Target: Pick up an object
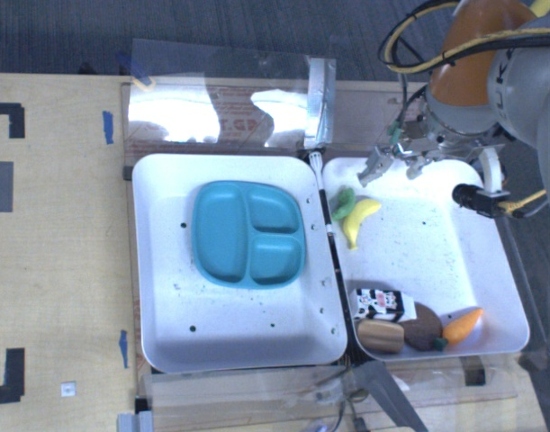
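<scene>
My gripper (393, 167) hangs over the far edge of the right bin (491, 268), open, with nothing between its fingers. A yellow banana (359, 220) lies just below and left of it, beside a small green piece (344, 202), against the bin's left wall. At the near edge of the same bin sit a black-and-white carton (378, 302), a tan block (380, 336), a brown lump (424, 327) and an orange carrot (463, 324), packed close together.
The left bin (166, 313) holds a blue divided plate (250, 233). A clear plastic sheet and a metal bracket (320, 106) stand behind the bins. The arm's wrist and cables (477, 61) fill the upper right.
</scene>
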Controlling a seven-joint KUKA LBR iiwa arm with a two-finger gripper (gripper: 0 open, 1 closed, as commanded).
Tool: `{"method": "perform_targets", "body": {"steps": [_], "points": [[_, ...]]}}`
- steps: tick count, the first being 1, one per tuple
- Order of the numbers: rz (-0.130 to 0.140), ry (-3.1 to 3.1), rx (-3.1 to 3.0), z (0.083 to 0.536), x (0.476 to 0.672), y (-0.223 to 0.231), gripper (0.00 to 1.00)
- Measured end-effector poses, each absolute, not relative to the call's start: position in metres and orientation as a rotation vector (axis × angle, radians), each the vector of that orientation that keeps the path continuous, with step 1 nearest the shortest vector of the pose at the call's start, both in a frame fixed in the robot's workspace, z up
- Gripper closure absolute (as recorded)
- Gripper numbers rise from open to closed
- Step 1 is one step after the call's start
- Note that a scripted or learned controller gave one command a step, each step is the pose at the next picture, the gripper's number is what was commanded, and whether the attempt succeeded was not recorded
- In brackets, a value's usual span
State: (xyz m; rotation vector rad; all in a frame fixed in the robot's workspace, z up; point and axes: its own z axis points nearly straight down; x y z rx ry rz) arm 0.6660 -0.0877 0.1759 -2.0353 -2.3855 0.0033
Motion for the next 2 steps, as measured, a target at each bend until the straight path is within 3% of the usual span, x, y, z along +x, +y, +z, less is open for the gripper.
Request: {"method": "perform_targets", "body": {"steps": [1, 2], "points": [[-0.007, -2.32, -2.127, 0.105, 0.651, -0.098, 0.0], [-0.004, -2.577, -1.804, 0.087, 0.603, -0.11, 0.0]]}}
